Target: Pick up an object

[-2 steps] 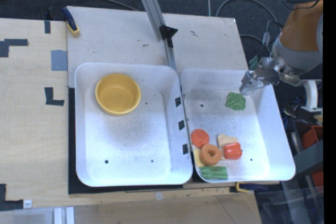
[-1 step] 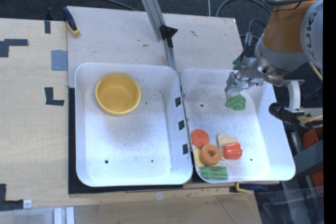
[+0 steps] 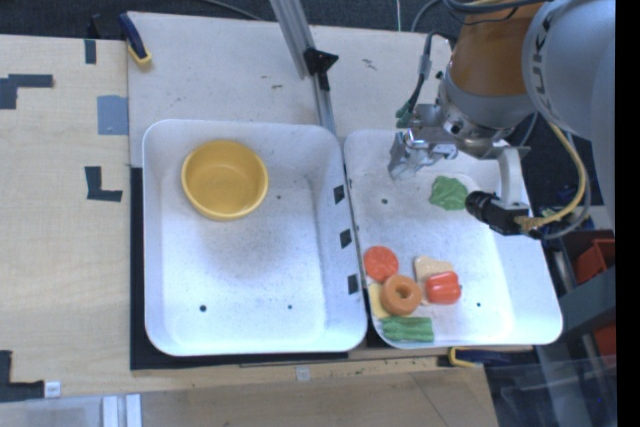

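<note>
So the grey KUKA arm (image 3: pixel 560 45) comes in from the right, its orange band above the wrist, bent down over the far part of the right bin (image 3: pixel 520 315). The left bin (image 3: pixel 240 315) sits right beside it and has a yellow bowl (image 3: pixel 224 178) in its far-left part. The gripper (image 3: pixel 412 155) hangs over the far-left area of the right bin, can't really tell if it's apart or together, and nothing shows between its tips. A green leafy piece (image 3: pixel 450 192) lies just beside it. Near the front edge there's a cluster touching each other: red tomato (image 3: pixel 380 263), orange ring (image 3: pixel 402 294), red pepper-ish piece (image 3: pixel 443 288), green flat piece (image 3: pixel 408 328).
</note>
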